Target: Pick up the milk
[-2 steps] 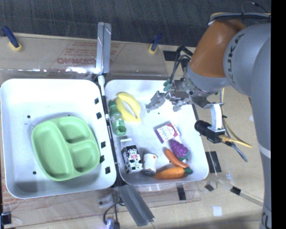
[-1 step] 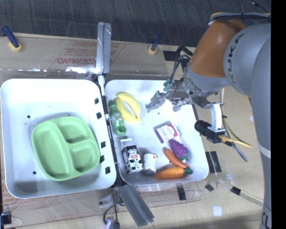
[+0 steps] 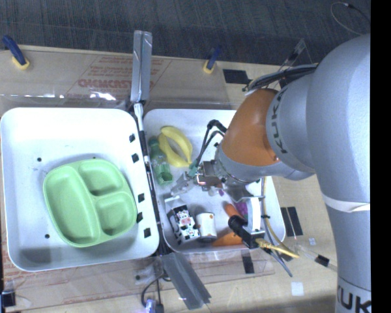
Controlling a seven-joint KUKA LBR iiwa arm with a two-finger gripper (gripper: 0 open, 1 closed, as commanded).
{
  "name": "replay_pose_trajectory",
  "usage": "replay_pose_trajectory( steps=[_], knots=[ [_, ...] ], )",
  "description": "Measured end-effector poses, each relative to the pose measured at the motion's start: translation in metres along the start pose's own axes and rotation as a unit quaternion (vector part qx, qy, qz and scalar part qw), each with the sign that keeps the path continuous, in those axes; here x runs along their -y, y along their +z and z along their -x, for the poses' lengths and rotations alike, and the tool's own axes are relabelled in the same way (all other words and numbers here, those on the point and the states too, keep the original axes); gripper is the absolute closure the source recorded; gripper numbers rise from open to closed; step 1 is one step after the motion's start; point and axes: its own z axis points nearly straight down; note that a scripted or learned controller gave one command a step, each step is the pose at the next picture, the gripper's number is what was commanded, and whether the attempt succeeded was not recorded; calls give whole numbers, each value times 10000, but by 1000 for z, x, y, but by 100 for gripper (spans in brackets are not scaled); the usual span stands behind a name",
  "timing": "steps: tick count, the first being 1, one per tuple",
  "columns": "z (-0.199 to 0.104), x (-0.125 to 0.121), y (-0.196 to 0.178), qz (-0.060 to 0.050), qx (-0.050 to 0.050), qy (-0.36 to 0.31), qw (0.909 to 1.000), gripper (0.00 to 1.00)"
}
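Cardboard-covered bench [image 3: 65, 70] bears two white bins [image 3: 13, 175] over dark carpet [image 3: 182, 5].

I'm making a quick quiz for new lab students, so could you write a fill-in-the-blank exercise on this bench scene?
1. The green divided plate lies in the ____ bin.
2. The banana in the right bin is coloured ____.
3. The milk, a small carton with black patches, sits near the right bin's ____ edge.
4. The arm's band above the wrist is ____.

Missing words: left; yellow; front; orange

Tray [image 3: 91, 201] in left bin [image 3: 19, 129]
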Motion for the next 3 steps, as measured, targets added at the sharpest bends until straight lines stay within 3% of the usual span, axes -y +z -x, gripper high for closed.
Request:
replay_pose_trajectory(
  steps=[1, 2, 3],
  knots=[
    [8, 37, 29, 29, -2, -672, 9977, 0],
    [13, 38, 30, 9, -6, -1704, 9854, 0],
    [52, 36, -20, 34, 16, -2714, 9625, 0]
  ],
)
